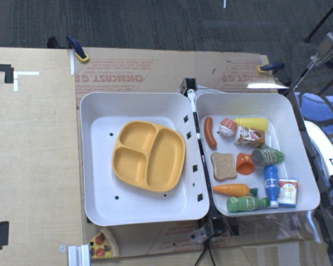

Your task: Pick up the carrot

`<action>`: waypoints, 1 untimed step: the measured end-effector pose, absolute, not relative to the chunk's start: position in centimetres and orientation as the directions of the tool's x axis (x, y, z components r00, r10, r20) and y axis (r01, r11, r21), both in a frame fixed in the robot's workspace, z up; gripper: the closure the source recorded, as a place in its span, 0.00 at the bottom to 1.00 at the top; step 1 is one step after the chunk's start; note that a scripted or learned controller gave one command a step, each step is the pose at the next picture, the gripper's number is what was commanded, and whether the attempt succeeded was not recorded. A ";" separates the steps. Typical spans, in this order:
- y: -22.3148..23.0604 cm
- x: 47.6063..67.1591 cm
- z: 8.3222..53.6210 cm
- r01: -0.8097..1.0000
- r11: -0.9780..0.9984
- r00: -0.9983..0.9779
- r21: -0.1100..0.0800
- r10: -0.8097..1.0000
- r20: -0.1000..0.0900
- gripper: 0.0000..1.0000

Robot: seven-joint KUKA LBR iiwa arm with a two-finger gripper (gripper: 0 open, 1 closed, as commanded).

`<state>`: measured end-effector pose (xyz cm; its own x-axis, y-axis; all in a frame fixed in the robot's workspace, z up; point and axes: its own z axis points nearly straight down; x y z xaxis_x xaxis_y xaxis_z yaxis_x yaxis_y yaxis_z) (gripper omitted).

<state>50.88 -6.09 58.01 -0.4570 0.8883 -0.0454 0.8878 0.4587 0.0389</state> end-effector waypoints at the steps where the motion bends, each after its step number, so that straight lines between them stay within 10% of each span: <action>1: -6.1 50.9 58.0 0.888 0.458 -0.457 0.039 0.889 -0.045 0.00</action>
<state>50.88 -6.09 58.00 -0.4565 0.8886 -0.0451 0.8880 0.4582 0.0387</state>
